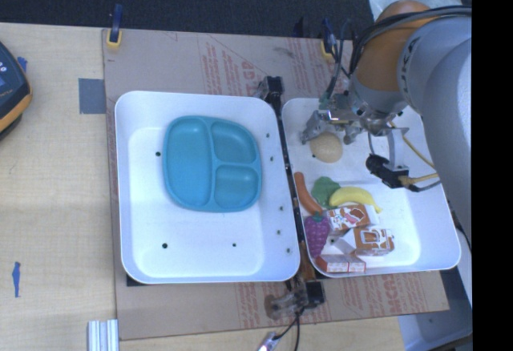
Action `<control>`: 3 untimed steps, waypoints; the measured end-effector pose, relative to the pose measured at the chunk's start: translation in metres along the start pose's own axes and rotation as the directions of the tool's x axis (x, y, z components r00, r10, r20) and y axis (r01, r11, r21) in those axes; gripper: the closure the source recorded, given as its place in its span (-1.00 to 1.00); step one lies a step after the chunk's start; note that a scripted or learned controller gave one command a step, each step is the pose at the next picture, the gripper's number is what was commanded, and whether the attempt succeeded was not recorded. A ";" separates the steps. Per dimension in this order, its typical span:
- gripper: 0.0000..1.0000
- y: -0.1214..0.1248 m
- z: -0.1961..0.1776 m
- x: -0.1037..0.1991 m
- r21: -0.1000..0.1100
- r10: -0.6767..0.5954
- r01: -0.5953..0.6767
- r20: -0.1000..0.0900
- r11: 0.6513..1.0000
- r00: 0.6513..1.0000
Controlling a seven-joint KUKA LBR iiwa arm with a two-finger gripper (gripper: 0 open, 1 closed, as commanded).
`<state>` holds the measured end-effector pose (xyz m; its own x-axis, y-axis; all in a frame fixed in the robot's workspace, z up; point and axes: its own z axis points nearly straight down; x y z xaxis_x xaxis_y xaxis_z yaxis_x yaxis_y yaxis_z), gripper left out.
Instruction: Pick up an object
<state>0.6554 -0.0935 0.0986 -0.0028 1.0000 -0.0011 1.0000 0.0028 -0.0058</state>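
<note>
A round, smooth beige object (326,150) is lying just beneath the gripper (329,131). Whether the gripper is grasping it, I cannot tell.

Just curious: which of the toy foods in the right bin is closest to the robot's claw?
The round tan piece, right beneath the gripper; the yellow banana and the rest lie lower in the bin.

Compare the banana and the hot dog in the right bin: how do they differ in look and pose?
The banana is yellow, short and curved; the hot dog is orange-red, longer and nearly straight. The banana lies crosswise in the right bin; the hot dog lies along its left wall. Both are toy foods touching the green item.
</note>
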 end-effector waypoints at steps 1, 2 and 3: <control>-1.00 0.001 0.007 -0.015 -0.001 0.002 -0.002 -0.001 1.000 1.000; -1.00 0.001 0.007 -0.007 -0.001 -0.001 0.001 -0.001 1.000 1.000; -1.00 0.001 -0.078 -0.051 -0.005 0.001 -0.001 -0.001 1.000 1.000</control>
<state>0.6567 -0.1444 0.1761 -0.0020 1.0000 -0.0006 1.0000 0.0020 -0.0005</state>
